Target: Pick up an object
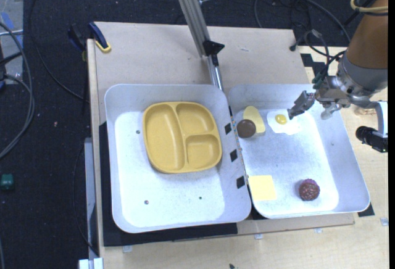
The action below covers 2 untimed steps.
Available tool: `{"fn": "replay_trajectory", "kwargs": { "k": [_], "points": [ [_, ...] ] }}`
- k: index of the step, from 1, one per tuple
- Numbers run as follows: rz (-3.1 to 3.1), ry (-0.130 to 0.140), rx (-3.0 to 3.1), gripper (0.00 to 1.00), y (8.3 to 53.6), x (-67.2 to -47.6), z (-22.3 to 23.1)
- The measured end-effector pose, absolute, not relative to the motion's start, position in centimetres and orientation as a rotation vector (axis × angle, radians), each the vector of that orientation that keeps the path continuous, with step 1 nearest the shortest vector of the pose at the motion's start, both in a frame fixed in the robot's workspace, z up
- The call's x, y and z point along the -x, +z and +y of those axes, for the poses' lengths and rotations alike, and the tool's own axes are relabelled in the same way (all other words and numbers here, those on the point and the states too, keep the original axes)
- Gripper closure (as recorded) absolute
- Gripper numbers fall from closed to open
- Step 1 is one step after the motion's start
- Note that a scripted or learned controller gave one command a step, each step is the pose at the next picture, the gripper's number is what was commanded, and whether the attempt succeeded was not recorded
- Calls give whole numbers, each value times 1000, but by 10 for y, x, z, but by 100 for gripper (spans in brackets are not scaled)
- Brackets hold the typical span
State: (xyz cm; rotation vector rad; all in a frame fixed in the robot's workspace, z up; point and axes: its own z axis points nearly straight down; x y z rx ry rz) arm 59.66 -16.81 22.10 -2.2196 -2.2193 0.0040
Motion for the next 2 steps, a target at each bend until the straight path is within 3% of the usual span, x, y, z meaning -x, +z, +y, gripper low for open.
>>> {"fn": "replay_trajectory", "kwargs": {
  "k": [2],
  "points": [
    [-2217,6,2219,0,94,-596,-169]
  ]
}}
